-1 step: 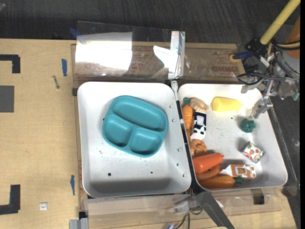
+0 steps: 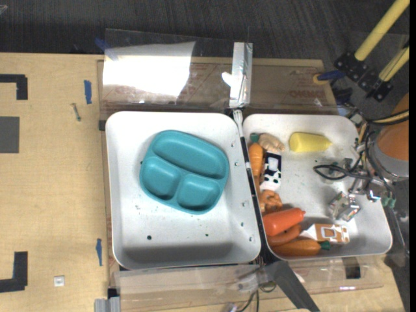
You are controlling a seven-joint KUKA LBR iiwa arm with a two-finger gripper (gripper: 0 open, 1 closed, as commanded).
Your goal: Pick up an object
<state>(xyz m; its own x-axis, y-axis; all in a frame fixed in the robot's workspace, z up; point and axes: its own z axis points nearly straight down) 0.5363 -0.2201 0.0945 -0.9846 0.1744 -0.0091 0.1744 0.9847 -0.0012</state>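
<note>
Hovering low over the right bin (image 2: pixel 374 236), gripper (image 2: pixel 344 208) near its right wall; finger state cannot be told (metal parts blur together). Same bin: yellow piece (image 2: pixel 309 142) at top, toy carrots (image 2: pixel 284 221) and black-and-white toy (image 2: pixel 272 169) along left wall. Left bin (image 2: pixel 123 226): teal divided plate (image 2: pixel 184 170).

Grey-bodied arm (image 2: pixel 398 174) at the right edge, with a broad orange band (image 2: pixel 396 145) above the wrist. Wrapped near the wrist in thin black cables (image 2: pixel 335 169), looped and trailing. Ends in a small gripper (image 2: pixel 344 208) of bare silvery metal, angular and shiny, with pale highlights. Small green spot on the wrist housing; finer detail too blurred to tell.
</note>
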